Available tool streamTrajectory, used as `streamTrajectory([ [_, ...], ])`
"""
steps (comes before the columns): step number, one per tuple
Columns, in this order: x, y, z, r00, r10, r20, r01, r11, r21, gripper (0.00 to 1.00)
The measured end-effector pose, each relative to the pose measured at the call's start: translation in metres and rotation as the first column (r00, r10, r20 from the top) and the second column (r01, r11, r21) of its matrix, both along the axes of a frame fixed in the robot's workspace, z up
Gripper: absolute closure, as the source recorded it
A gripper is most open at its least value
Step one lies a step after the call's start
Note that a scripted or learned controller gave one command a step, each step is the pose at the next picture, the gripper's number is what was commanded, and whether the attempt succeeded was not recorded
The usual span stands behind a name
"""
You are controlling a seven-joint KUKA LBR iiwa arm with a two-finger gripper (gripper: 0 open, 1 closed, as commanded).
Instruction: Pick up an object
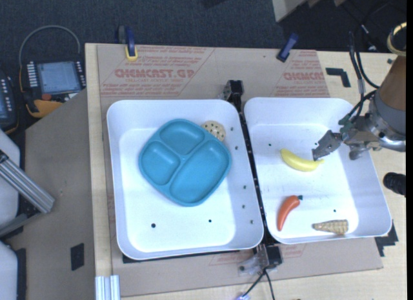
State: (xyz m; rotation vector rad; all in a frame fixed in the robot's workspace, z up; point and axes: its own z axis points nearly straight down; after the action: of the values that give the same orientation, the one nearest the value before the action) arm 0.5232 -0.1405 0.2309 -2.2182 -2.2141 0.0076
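Camera view
Pincer [338, 144]: over the right bin's far right part, fingers spread wide, holding nothing.
Banana [299, 161]: small, yellow, curved; lies in the right bin [271, 124], just left of the pincer's left finger.
Chili [288, 210]: orange-red with a dark stem, near the bin's front.
Cone [331, 226]: tan, right of the chili.
Left bin [129, 228]: bears a blue divided plate [186, 161] with a cookie [213, 129] at its far edge.

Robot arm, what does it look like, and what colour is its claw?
The arm is round and grey, with a brownish-orange part near the top. Black cables loop beside it. Its claw is dark grey metal with two stubby fingers.
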Motion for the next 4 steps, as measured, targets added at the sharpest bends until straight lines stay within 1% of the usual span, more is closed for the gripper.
streamTrajectory([
  [1, 0.002, 0.000, 0.004, 1.000, 0.002, 0.008, -0.002, 1.000, -0.002, 0.00],
  [2, 0.011, 0.000, -0.049, 1.000, 0.002, 0.002, -0.002, 1.000, 0.000, 0.00],
  [3, 0.006, -0.004, -0.111, 1.000, 0.001, 0.000, -0.001, 1.000, 0.000, 0.00],
  [4, 0.006, -0.003, -0.147, 1.000, 0.001, 0.006, -0.001, 1.000, 0.000, 0.00],
])
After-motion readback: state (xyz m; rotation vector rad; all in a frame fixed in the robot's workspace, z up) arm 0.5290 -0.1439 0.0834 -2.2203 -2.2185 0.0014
